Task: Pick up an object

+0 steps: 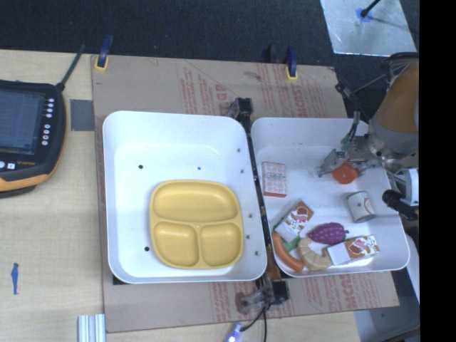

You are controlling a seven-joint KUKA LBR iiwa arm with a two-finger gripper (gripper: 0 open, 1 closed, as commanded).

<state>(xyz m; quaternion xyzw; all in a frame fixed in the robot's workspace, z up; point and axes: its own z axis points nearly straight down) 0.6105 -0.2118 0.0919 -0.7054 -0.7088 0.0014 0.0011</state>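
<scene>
The right white bin point(299, 137) holds several small items. A red round toy like a tomato point(345, 174) lies in its upper right part, and my gripper point(343, 161) sits right over its upper edge, hiding part of it. Whether the gripper touches it cannot be told. Below are a small grey can point(360, 205), a purple grape bunch point(328, 232), a snack carton point(296, 221), an orange carrot-like piece point(284, 254), a beige piece point(313, 255) and a white and red box point(355, 249). A pink-white packet point(273, 179) lies near the bin's left wall.
The left white bin point(128, 141) holds a yellow divided plate point(197, 223). A teach pendant point(25, 134) rests on the bench at far left. Blue clamps point(104, 51) hold the cardboard sheet at the back. The arm's body point(399, 112) overhangs the right bin's right edge.
</scene>
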